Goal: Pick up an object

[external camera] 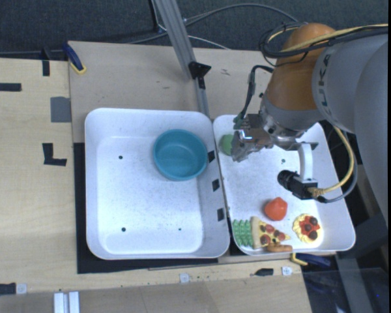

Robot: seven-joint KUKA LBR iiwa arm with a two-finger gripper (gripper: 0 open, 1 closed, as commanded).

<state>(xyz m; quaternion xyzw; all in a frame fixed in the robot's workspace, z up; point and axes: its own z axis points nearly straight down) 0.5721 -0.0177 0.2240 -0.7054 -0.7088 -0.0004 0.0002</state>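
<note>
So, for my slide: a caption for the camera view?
Gripper beside a green object in the right bin; blue bowl in the left.

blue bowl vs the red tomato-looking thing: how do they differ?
The blue bowl sits in the left bin; the red tomato lies in the right bin. The bowl is much larger and hollow; the tomato is small and solid. Both look round.

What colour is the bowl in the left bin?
Blue, a light teal-blue all over. The bowl shows in the camera view, near the bin's far right side.
</note>
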